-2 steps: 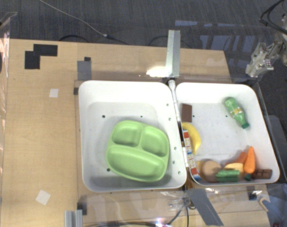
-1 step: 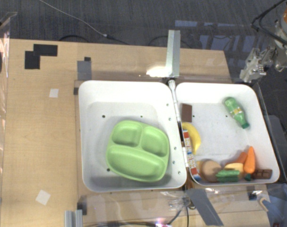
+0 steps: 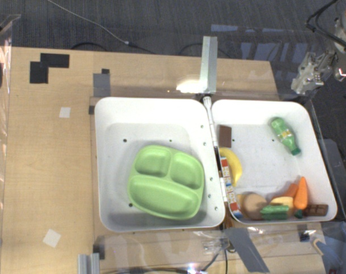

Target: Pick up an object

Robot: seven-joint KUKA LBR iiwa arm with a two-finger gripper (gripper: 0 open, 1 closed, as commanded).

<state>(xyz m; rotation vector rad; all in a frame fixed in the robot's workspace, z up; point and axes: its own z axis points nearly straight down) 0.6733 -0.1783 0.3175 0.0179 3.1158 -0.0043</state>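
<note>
My gripper hangs above the bench beyond the far right corner of the right bin, its fingers apart with nothing between them. In that bin lie a green bottle at the far right, a banana and a brown block by the dividing wall. Along the near edge are an orange carrot, a brown round item, a green piece and a yellow piece. The left bin holds a green divided plate.
A metal post stands behind the seam between the bins. A dark brown bar lies in the right bin's near right corner. A narrow striped item rests along the dividing wall. Bare wooden bench extends to the left.
</note>
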